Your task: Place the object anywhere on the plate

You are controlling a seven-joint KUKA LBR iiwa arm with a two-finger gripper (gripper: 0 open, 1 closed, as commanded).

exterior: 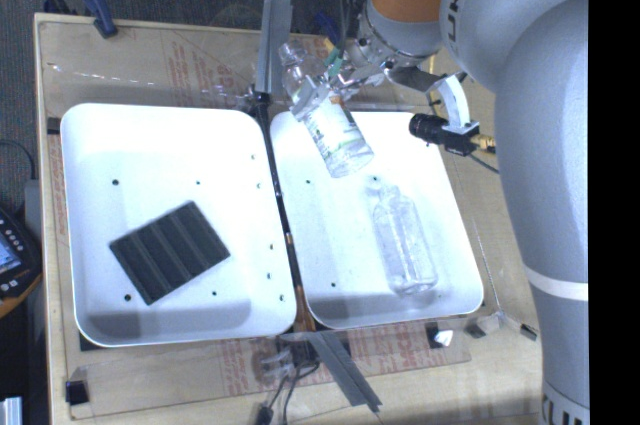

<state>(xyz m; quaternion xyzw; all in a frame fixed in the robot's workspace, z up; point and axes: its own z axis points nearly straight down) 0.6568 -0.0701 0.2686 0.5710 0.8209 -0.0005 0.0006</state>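
Arm [520, 63] reaches in from the right w/ the gripper [335, 78] over the far edge of the right bin [455, 288], near the divider between bins. A clear bottle [330, 128] hangs tilted from the gripper; its neck end sits up between the fingers, body slanting down toward the bin's middle, so the gripper looks closed on the bottle's upper end. Can't tell if the low end touches the bin floor; looks just above it.

A 2nd clear bottle [403, 243] lies flat in the right bin, nearer the front. The plate [170, 251] is the dark ribbed slab lying at an angle in the left bin [80, 213], toward its front-left, well apart from the held bottle.

Step in hand, as I judge it: carry bottle across to the plate. To do it well:
- lift enough to clear both bin rims at the divider before going sideways
- move slow; grip is at one end, so the body can swing or slip
- head diagonally toward front-left, stop w/ bottle's body over plate middle, not its edge
- lower till it nearly rests, then release; ribs may help stop a roll, so lay it along them if possible
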